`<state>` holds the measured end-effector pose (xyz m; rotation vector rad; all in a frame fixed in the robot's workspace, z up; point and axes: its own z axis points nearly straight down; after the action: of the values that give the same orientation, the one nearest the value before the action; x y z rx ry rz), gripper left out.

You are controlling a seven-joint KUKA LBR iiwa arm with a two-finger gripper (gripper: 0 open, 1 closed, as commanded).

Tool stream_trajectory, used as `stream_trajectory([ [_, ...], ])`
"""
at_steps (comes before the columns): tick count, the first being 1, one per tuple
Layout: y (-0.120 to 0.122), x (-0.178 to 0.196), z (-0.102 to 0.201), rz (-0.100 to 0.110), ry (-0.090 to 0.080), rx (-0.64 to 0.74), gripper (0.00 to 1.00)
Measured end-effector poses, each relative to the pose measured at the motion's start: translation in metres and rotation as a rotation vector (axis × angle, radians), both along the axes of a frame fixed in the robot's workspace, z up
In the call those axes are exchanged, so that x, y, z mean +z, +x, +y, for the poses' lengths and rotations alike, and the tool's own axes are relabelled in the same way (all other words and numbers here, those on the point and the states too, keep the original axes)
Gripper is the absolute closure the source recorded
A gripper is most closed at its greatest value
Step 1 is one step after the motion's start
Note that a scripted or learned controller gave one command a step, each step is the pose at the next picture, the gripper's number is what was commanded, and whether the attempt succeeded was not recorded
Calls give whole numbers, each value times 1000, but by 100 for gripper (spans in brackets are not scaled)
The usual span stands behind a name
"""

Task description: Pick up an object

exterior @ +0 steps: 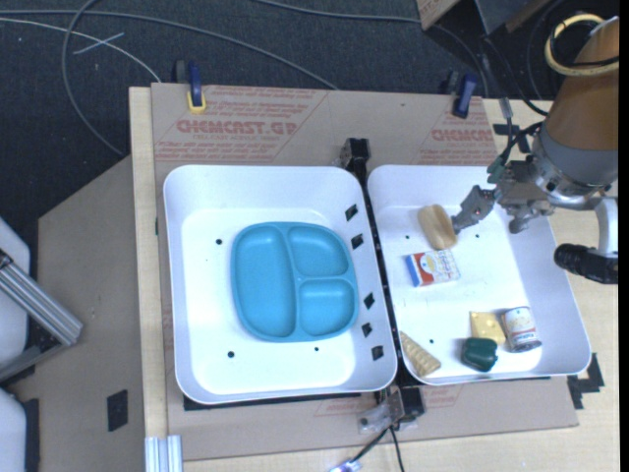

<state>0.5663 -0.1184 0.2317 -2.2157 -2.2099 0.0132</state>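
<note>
My gripper (496,211) hangs over the back of the right bin (550,264), open, with nothing between its fingers. Its left finger (473,208) is just right of a tan bread-like piece (436,226) and apart from it. In front of that lies a small red, white and blue box (430,267). Toward the front of the bin are a yellow block (485,324), a small can (519,328) and a dark green object (481,354). A tan wedge (420,356) lies at the front left corner.
The left bin (197,224) holds a blue divided plate (295,280). Black clips line the wall between the two bins (370,264). The arm's grey body with its orange band (588,96) rises at the right edge.
</note>
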Motion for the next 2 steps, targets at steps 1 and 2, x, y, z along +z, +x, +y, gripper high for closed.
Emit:
stream_trajectory([
  [1,3,7,0,-13,-2,3,0],
  [2,-3,-51,-8,-7,0,1,0],
])
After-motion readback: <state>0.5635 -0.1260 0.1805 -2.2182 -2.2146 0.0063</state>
